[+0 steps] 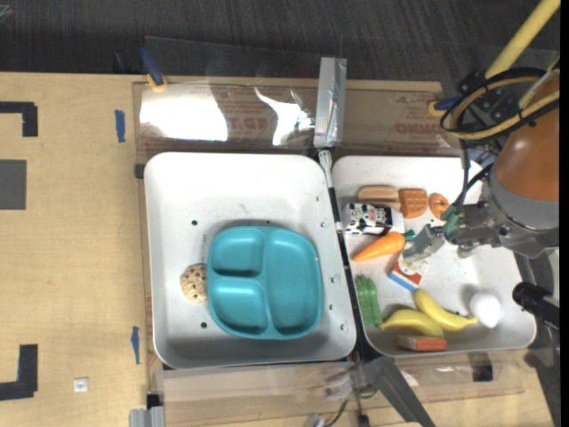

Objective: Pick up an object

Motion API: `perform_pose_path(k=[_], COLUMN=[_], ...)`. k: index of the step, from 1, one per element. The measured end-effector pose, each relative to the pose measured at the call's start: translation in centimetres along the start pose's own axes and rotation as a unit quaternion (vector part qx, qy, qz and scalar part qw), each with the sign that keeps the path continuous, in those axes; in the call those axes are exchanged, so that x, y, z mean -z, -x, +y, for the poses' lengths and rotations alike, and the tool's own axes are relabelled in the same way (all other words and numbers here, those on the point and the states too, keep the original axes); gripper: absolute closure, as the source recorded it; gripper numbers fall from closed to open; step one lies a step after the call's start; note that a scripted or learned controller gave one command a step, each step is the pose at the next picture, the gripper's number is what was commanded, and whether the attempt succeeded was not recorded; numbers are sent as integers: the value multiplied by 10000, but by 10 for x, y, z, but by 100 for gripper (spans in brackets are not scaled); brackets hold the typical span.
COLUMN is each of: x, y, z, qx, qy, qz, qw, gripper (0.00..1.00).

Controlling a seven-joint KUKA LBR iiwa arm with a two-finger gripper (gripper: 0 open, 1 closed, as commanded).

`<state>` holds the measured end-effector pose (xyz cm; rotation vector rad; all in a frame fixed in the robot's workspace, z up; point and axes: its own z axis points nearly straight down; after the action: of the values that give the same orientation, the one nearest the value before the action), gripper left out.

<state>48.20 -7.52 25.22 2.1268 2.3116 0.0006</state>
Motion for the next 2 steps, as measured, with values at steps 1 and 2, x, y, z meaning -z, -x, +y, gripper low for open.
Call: perform_pose_path(k=[1, 2], x=[27, -71], y=[-6, -31], z=[10, -2], qx=[-111, -471], qy=[15, -48], qz=[-6, 4], qw=[9999, 9989], gripper=[0, 0])
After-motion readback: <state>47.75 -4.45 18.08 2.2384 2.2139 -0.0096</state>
